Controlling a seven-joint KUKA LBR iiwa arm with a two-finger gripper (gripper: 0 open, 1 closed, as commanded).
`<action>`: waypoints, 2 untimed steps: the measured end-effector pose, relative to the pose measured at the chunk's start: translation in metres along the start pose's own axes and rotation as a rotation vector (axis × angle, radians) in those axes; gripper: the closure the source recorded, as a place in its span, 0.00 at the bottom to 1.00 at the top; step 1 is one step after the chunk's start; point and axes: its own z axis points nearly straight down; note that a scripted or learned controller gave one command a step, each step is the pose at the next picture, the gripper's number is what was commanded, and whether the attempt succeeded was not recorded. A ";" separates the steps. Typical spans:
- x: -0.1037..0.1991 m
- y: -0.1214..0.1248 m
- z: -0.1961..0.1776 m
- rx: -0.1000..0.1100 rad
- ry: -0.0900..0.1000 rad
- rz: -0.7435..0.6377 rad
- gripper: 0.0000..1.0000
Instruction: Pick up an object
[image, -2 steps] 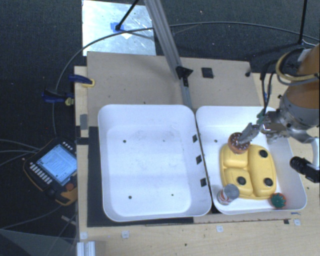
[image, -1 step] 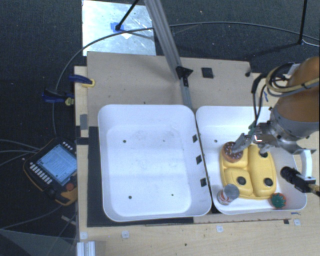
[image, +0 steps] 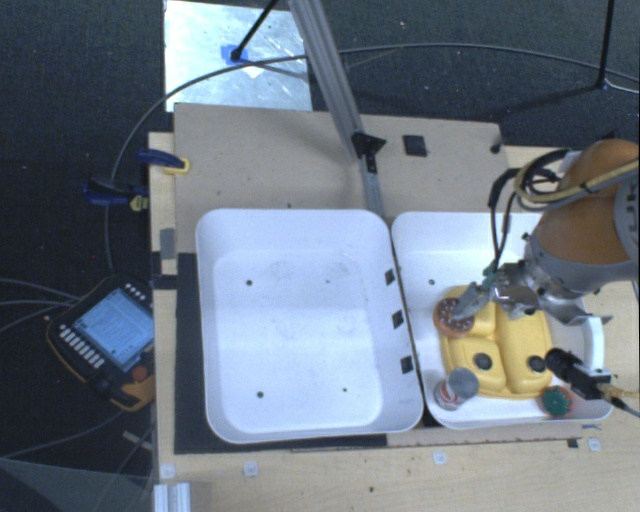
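In the right bin (image: 430, 250) lies a big yellow plastic toy (image: 505, 350) with two dark holes on top. A brown ring-shaped disc (image: 457, 314) rests at the toy's upper left corner. A small grey and red round piece (image: 459, 385) sits at the bin's front left corner, and a green round piece (image: 556, 402) lies by the front right rim. My gripper (image: 482, 296) hangs low over the yellow toy's upper left part, just right of the brown disc, its tip touching or almost touching the disc.
The left bin (image: 290, 320) stands beside the right one, their rims meeting at a divider with black clips (image: 397, 318). A grey pole (image: 340, 90) slants over the bench's back. A handheld control pendant (image: 105, 335) lies off the bench to the left.
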 end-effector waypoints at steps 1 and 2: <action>0.009 -0.005 0.049 0.001 0.001 -0.001 0.00; 0.008 -0.003 0.036 -0.005 -0.001 -0.002 1.00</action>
